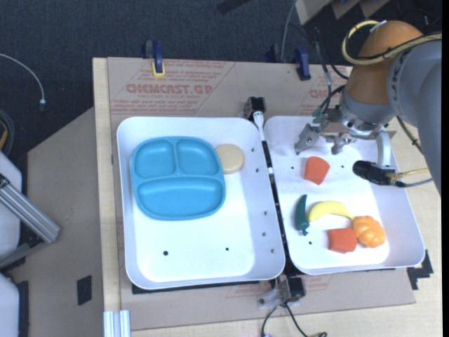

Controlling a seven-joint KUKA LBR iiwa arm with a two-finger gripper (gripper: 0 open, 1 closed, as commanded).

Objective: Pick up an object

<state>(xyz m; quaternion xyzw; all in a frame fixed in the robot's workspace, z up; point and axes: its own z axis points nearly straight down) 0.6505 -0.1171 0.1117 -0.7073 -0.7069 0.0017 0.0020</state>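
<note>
My gripper [323, 142] hangs over the far part of the right bin [400, 251], its two fingers spread open with nothing between them. Just in front of it, slightly nearer the camera, an orange-red block [316, 169] lies on the bin floor, apart from the fingers. Further forward in the same bin sit a yellow banana [328, 210], a dark green pepper [301, 214], a red block [342, 239] and an orange fruit [370, 231].
The left bin [203, 258] holds a blue divided plate [179, 176] and a round beige cookie [229, 158] beside the plate's far right corner. The ridge between the two bins [270, 181] runs just left of the gripper.
</note>
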